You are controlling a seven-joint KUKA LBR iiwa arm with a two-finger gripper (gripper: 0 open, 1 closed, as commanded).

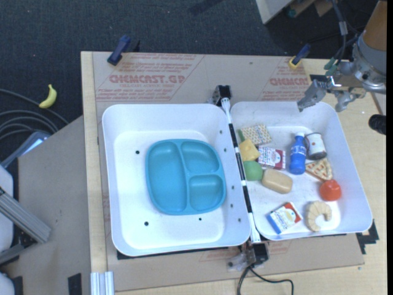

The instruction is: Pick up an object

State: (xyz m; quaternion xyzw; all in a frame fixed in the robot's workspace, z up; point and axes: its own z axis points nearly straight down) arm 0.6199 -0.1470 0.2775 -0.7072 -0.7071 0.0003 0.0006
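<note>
Overhead view of a tabletop (178, 69) with two white bins. The left bin (123, 134) holds a blue divided plate (184, 176). The right bin (350, 183) holds small toy foods: a blue bottle (298, 155), a can (315, 144), a tomato (330, 190), a croissant (319, 214), a tan block (277, 180) and small packets. The gripper (324, 99) hovers over the right bin's far rim, fingers spread apart, holding nothing. The bottle looks light, rigid and perhaps slippery; its upright body seems the best place to pinch.
</note>
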